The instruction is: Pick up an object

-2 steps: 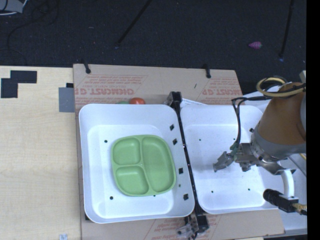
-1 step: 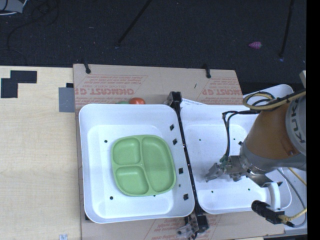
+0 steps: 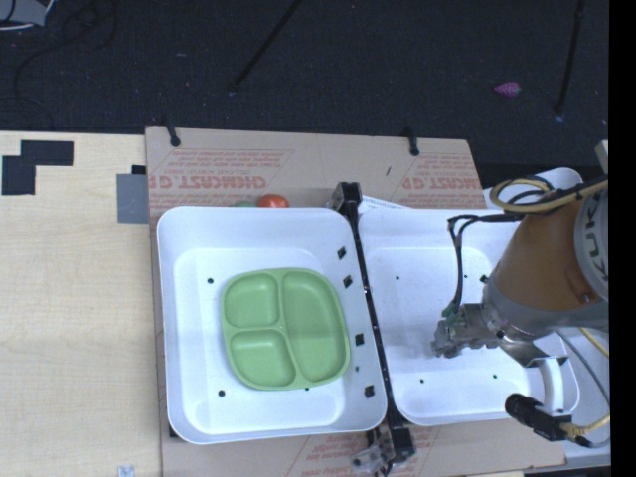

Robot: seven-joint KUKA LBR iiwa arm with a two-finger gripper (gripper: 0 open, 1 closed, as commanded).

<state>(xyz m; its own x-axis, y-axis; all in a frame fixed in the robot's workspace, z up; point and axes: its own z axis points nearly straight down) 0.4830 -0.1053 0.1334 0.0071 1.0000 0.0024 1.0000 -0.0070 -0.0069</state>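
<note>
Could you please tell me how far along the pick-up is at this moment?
Nothing looks picked up yet. The green divided plate lies flat in the left bin. The gripper is low over the right bin, with nothing visible between its fingers. Grasping and lifting an object are left.

The scene is lit evenly from above, bright on the bench and dim beyond it. The two shallow white plastic bins [image 3: 189,266] come close to washing out, their inner walls showing only faint grey shading. The pale green divided plate [image 3: 285,327] in the left bin casts almost no shadow, a sign of soft, diffuse light. A darker shadow lies under the grey arm with its orange band [image 3: 545,266] on the right bin's floor. The far dark floor [image 3: 298,48] is underexposed and grainy. The picture is soft overall, with low resolution; small details near the gripper [image 3: 452,341] blur together.
</note>
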